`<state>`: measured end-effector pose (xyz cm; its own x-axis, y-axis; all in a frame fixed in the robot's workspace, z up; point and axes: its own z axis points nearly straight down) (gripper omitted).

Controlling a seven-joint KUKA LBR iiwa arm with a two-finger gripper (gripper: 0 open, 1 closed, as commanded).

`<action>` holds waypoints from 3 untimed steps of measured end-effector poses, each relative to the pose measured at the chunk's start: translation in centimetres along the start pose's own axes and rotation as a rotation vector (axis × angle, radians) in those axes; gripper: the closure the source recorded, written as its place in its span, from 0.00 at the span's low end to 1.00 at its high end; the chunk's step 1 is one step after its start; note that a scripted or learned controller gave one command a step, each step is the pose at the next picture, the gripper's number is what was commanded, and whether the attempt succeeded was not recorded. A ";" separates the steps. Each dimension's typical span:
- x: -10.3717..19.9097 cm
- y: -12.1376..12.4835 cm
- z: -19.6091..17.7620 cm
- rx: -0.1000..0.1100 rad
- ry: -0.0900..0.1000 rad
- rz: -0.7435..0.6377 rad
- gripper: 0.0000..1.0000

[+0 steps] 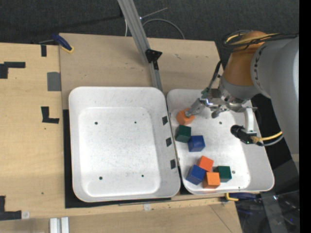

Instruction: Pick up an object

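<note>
Evidently the gripper [190, 113], whose grasp I could not tell, hung over the orange block [184, 117] at centre-right, needing a straight, centred descent

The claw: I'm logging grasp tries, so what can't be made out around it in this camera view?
- Claw: too small and blurred to judge its grip on the orange block at its tip.
- Right bin: the arm covers its upper right corner.
- Blue block: partly hidden behind the orange blocks.
</note>
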<state>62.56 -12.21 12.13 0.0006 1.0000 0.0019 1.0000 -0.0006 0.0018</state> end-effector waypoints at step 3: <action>0.8 1.4 -4.5 -0.003 -0.002 -0.003 1.00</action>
<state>63.96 -11.38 16.63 -0.0026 1.0000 -0.0003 1.0000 0.0026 0.0050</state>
